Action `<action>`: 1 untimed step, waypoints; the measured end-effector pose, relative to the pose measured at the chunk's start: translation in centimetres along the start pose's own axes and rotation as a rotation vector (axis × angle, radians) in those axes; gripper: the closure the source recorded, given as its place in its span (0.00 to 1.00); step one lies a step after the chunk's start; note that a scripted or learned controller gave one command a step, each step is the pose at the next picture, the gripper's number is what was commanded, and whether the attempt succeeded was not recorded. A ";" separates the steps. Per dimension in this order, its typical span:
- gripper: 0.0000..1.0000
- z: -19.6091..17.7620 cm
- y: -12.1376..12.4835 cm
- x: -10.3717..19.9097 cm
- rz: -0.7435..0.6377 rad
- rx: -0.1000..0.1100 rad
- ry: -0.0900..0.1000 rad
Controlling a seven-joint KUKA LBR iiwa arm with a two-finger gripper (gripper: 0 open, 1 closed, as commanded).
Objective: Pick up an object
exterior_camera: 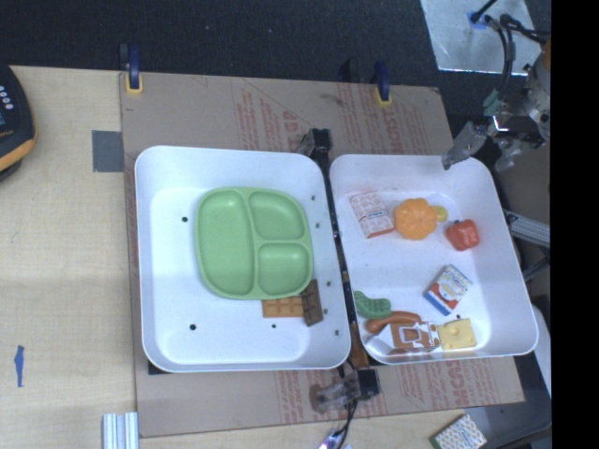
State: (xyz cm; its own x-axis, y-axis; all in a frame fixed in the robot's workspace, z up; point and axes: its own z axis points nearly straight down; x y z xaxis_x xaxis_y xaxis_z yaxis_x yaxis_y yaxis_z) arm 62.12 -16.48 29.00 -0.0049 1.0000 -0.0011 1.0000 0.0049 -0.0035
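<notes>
My gripper (485, 151) hangs over the far right corner of the right bin (496, 307), open, with nothing between its fingers. Below it in that bin lie a pink-and-white packet (372, 213), an orange fruit (416, 219) and a red pepper (462, 235). Nearer the front are a small blue-and-red carton (448, 288), a green toy (372, 303), a sausage (393, 321), a brown-and-white box (416, 338) and a yellow cheese wedge (458, 334).
The left bin (168, 279) holds a green divided plate (254, 241), an orange-brown block (282, 309) and a dark brown piece (311, 302) by its front right. Clamps (319, 141) join the bins at the middle. A patterned packet (460, 433) lies outside, front right.
</notes>
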 end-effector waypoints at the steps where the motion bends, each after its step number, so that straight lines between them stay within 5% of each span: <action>1: 0.00 17.2 -2.3 0.5 -0.001 0.013 0.003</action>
State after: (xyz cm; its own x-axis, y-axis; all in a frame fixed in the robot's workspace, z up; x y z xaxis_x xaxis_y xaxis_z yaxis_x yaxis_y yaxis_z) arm 59.72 -16.04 11.79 -0.0056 1.0000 0.0021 0.9999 0.0056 -0.0162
